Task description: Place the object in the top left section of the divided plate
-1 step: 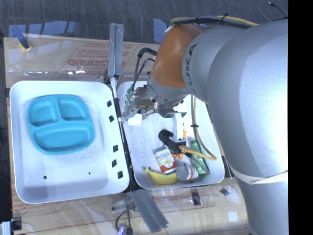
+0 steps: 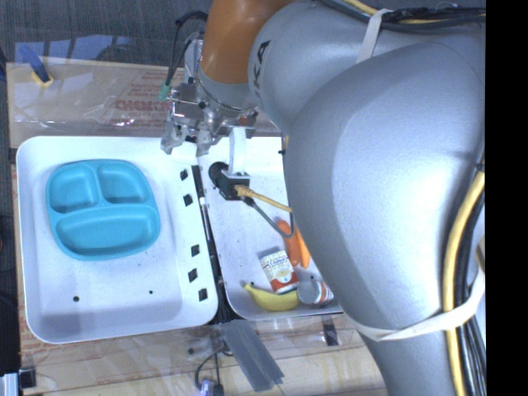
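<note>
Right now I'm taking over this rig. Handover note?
Gripper: at the far end of the bins, over the seam between them. Open or shut: cannot tell.
Blue divided plate: in the left bin; nothing lies in its top left section.
Banana, can and an orange carrot-like piece: at the near end of the right bin.
Done: nothing placed.
Left: pick the object, carry it over, and set it in the top left section.

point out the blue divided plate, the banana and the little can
blue divided plate [image 2: 107, 229], camera view, floor of its large lower section
banana [image 2: 271, 299], camera view, middle of its curve
can [image 2: 279, 269], camera view, its printed side label
</note>
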`<state>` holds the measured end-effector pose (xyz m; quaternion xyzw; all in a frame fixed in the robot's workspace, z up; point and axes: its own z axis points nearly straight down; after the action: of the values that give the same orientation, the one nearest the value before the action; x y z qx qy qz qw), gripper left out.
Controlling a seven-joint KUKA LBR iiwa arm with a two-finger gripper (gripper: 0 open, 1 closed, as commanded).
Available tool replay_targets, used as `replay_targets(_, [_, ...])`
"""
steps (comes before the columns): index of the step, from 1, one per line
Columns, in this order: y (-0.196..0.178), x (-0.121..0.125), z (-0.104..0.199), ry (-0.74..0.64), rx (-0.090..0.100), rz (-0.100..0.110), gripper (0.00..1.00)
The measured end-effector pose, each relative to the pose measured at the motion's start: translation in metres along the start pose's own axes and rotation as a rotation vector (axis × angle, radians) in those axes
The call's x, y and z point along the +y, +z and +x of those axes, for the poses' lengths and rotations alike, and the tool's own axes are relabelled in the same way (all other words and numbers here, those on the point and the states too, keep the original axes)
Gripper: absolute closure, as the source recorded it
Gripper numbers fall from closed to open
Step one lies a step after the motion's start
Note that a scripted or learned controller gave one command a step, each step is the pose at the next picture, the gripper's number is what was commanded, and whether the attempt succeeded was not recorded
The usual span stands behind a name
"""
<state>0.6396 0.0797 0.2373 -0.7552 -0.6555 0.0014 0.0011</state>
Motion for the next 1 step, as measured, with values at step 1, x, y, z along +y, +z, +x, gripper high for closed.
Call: replay_targets(1, [-0.0066, 0.0, 0.1103, -0.126, 0.0, 0.0, 1.0])
